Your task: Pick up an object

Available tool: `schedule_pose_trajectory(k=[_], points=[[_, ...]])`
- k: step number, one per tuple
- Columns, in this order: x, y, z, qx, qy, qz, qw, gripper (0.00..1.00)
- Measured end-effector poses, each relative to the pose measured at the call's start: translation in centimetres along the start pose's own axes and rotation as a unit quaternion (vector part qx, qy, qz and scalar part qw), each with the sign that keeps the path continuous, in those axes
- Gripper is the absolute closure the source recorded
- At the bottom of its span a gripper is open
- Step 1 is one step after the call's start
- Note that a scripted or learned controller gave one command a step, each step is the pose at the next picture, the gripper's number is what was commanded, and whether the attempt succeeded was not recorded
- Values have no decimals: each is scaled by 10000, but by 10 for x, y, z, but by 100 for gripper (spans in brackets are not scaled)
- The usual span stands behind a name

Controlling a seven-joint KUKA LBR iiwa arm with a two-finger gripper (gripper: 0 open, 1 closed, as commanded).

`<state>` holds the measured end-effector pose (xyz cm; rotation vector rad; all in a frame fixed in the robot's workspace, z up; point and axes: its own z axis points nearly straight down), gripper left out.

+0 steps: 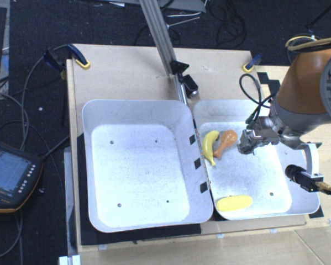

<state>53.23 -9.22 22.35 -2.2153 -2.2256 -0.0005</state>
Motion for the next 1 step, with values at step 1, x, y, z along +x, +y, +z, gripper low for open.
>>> schedule_pose_trajectory(k=[1], points=[[54, 8, 8, 0, 0, -2, 10000, 100]])
